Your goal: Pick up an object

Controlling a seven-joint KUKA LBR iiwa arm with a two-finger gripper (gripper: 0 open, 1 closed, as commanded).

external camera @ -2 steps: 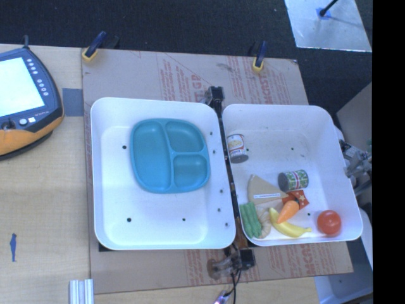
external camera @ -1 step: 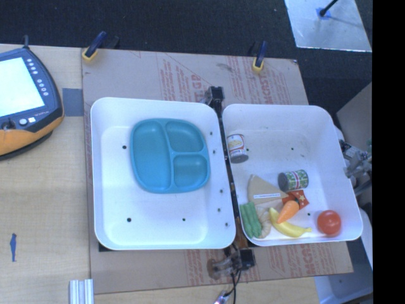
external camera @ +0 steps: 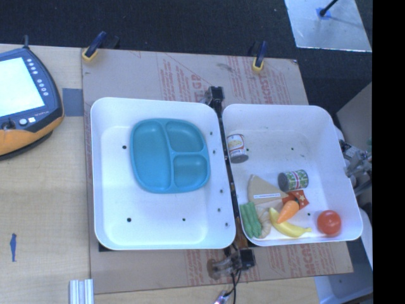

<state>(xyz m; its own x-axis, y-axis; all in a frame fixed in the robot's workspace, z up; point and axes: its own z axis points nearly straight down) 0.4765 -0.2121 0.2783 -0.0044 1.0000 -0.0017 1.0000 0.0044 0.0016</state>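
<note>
The right bin [external camera: 316, 122] holds several toy foods. A small white-and-red can [external camera: 236, 147] stands near its left wall. A green can [external camera: 293, 180] lies on its side beside a tan wedge [external camera: 261, 186]. Toward the front are a carrot [external camera: 288, 209], a yellow banana [external camera: 290, 229], green pods [external camera: 251, 220] and a red tomato [external camera: 328, 222]. A grey metal part of my gripper [external camera: 355, 161] pokes in at the view's right edge, just outside the bin's right rim and well apart from every object.
The left bin [external camera: 107, 227] holds a blue divided plate [external camera: 169, 155]. A teach pendant [external camera: 25, 100] lies on the bench at far left. Two clamps [external camera: 93, 46] [external camera: 258, 54] pin the cardboard sheet at the back.
</note>
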